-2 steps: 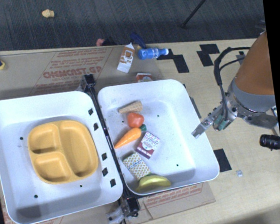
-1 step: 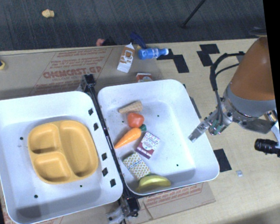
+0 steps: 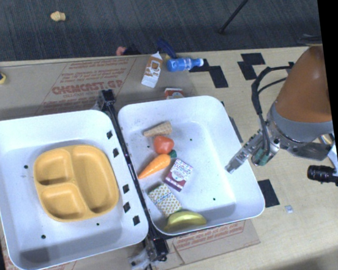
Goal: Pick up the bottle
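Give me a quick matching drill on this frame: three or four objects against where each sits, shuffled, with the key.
Objects:
1. small blue plastic bottle
2. yellow divided plastic plate
3. orange toy carrot
4. yellow toy banana

Places:
A. near edge of the right white bin
B. on the bench behind the bins
C. in the left white bin
D. middle of the right white bin

Pairs: 1-B, 2-C, 3-D, 4-A

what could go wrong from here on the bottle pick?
1. The bottle lies on its side outside both bins, beyond the right bin's far rim; it may roll when touched.
2. The gripper sits at the right bin's near-right wall, so the arm must clear the rim.
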Robot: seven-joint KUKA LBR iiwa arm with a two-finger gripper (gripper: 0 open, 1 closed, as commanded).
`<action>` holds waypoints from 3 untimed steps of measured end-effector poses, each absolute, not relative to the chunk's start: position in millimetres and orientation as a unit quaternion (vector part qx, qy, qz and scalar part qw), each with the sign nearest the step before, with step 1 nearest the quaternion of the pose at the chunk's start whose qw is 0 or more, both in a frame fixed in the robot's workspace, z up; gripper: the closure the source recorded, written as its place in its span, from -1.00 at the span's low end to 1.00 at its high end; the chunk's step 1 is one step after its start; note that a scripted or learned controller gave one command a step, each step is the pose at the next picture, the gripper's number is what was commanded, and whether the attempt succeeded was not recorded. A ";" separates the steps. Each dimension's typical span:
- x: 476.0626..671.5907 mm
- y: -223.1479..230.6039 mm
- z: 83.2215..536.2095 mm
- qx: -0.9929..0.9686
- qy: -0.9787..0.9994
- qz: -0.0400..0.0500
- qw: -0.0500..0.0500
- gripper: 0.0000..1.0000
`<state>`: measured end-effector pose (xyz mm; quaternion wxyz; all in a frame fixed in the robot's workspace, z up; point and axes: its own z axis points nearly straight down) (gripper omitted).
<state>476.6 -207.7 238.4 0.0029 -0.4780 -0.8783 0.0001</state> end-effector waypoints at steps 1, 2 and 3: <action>477.2 -207.9 248.8 -0.476 -0.879 0.001 0.003 1.00; 476.4 -210.6 237.4 -0.484 -0.875 0.000 0.002 1.00; 475.9 -210.4 228.1 -0.556 -0.831 0.000 0.004 1.00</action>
